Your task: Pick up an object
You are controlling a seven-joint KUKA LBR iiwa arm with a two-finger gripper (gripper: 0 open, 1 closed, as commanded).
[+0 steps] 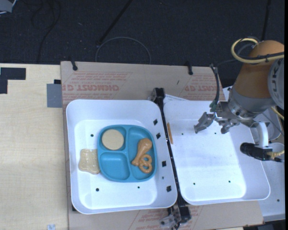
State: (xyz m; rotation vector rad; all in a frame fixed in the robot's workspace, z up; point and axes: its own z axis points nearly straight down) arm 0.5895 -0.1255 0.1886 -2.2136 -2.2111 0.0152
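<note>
- Food-shaped objects sit in the left bin (81, 190): a round cracker (112, 139), a drumstick (143, 150) and a pretzel (145, 164) on a blue divided tray (116, 169).
- A pale bread-like piece (89, 161) touches the tray's left edge.
- The gripper (212, 125) hangs over the right bin (216, 186), fingers seemingly spread, nothing between them.
</note>
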